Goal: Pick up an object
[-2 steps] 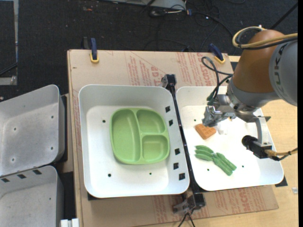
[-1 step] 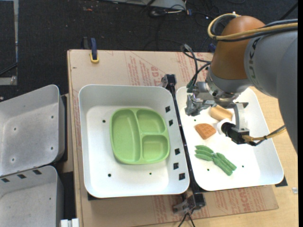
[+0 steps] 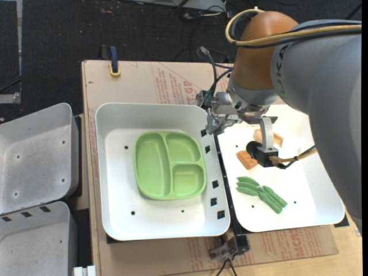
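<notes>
Green pods (image 3: 261, 193) lie toward the near edge of the right bin (image 3: 322, 211), slanting toward its near right corner; just beyond them, close to the bin's left wall, sits an orange block (image 3: 247, 160); a paler tan piece (image 3: 278, 139) lies farther back, nearer the bin's middle, partly hidden by wrist hardware. The left bin (image 3: 115, 223) carries a green divided plate (image 3: 169, 165), flat at its centre. The gripper (image 3: 217, 118) hangs over the far left corner of the right bin, beside the walls where the two bins meet; whether it is open or closed cannot be told, and nothing is seen in its grasp. The arm (image 3: 322, 68) crosses the bin's far right corner. Progress, as judged: no object is lifted; every one lies in its bin; choice of target, descent, closing and lift are all left to do; the block is the nearest candidate.
</notes>
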Robot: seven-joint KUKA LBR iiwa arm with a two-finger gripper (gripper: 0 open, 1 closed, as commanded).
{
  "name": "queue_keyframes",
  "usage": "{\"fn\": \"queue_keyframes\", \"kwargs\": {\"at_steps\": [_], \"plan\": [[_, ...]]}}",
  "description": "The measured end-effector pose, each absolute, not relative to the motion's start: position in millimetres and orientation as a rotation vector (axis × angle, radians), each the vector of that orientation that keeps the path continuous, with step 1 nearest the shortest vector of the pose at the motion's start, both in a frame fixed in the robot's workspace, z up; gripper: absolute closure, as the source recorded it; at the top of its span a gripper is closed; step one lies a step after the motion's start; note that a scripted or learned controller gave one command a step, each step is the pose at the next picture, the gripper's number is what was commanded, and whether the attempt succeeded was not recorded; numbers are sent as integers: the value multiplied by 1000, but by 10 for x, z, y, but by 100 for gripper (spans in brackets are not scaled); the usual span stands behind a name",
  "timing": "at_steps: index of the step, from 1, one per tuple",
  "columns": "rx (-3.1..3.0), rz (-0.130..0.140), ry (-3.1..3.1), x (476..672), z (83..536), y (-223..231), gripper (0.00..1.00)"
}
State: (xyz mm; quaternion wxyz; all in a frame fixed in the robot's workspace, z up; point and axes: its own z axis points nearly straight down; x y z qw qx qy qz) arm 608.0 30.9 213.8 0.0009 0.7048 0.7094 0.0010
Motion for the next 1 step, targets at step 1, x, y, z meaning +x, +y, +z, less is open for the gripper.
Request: {"fn": "queue_keyframes", "kwargs": {"at_steps": [1], "plan": [[2215, 4, 2226, 6258, 2243, 702, 100]]}}
